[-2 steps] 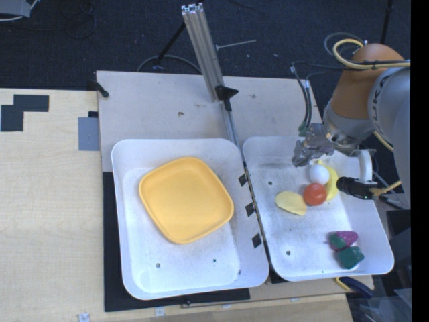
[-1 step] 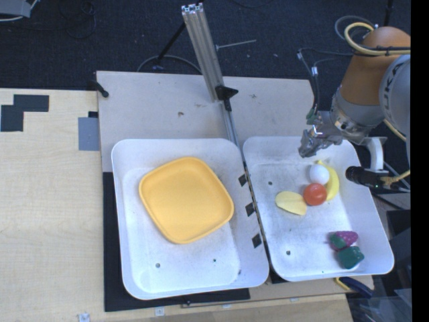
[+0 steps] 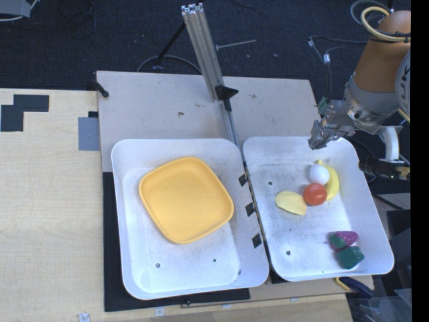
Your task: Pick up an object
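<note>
Yellow plastic plate (image 3: 186,198) fills the left bin (image 3: 127,154). In the right bin (image 3: 371,200) a pale yellow piece (image 3: 291,202), red ball (image 3: 315,194), white egg (image 3: 319,174) and banana (image 3: 332,184) cluster, likely light, stiff and slick; the ball's sides look best to pinch. Above the rim hangs the gripper (image 3: 320,137), its spread impossible to tell.

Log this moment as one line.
end effector: above right bin's far edge | grasp: none seen | nearest: white egg-shaped object | yellow square plate: left bin

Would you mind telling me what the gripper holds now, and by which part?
Nothing: the gripper hovers over the right bin's far edge, nothing in it.
</note>
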{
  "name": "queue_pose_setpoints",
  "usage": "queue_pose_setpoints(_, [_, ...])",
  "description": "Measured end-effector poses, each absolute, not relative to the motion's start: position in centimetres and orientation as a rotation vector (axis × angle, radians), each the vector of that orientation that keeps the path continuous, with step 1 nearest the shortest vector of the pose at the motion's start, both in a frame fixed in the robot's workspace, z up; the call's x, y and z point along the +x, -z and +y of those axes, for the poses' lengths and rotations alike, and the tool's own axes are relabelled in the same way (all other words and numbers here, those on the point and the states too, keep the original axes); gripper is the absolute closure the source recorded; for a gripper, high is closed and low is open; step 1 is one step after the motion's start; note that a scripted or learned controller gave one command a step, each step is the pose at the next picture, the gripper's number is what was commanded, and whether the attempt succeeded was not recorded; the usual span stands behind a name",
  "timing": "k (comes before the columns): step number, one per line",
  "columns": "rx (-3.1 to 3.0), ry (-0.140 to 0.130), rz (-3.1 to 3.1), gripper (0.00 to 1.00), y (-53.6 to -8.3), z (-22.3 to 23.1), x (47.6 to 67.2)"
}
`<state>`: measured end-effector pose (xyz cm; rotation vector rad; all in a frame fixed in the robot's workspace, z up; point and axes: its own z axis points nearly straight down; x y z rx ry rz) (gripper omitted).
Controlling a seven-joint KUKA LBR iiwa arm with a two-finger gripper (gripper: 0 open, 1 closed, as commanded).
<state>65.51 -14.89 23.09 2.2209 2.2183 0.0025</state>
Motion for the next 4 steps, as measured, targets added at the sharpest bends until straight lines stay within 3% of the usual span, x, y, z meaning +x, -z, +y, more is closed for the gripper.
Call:
queue_pose_setpoints(2, [2.219,-0.001,2.225,1.0,-24.9,-4.8,64.6])
queue_pose_setpoints(3, [2.219,0.0,2.225,1.0,-24.4,-0.2,63.5])
queue_pose_setpoints(4, [2.22,0.001,2.225,1.0,-22.9,4.7,63.5])
